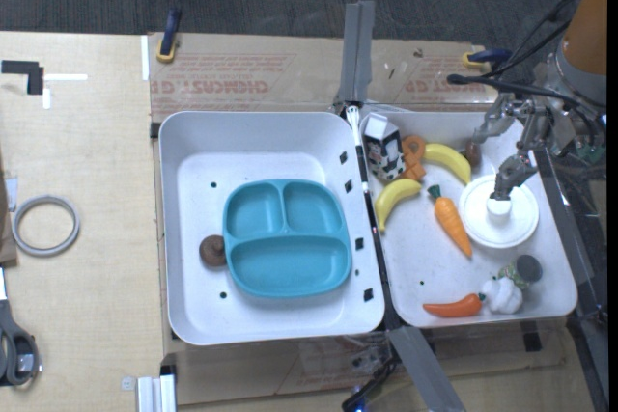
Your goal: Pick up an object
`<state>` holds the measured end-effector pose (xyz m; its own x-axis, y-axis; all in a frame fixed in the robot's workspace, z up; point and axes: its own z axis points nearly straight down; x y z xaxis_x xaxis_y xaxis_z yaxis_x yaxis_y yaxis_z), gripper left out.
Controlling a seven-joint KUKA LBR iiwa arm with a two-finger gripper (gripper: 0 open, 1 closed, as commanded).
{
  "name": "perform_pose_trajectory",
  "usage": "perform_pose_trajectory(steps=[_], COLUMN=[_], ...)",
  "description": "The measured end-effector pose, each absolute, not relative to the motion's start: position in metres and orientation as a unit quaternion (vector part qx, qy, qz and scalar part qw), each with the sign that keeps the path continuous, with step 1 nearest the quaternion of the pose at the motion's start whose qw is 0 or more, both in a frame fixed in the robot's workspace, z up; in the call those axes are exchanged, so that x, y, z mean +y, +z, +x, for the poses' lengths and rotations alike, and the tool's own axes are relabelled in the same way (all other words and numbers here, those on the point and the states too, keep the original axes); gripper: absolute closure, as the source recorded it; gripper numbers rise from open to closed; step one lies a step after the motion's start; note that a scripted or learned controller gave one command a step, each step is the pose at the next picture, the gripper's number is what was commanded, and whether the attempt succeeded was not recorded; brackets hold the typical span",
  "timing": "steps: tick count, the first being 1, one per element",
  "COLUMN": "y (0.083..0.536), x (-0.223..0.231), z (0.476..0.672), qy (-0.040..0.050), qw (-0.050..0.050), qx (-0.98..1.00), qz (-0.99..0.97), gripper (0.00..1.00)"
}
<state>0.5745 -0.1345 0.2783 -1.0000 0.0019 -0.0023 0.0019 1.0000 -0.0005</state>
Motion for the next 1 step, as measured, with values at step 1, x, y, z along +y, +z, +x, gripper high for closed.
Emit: perform_pose_trajectory(steps=[1], y=[0.1392], x=[-0.1398], z=[0.5969], qy=[-0.0001], qw=[0.001], qx=[0.997], qz=[-0.082], gripper=[0.0])
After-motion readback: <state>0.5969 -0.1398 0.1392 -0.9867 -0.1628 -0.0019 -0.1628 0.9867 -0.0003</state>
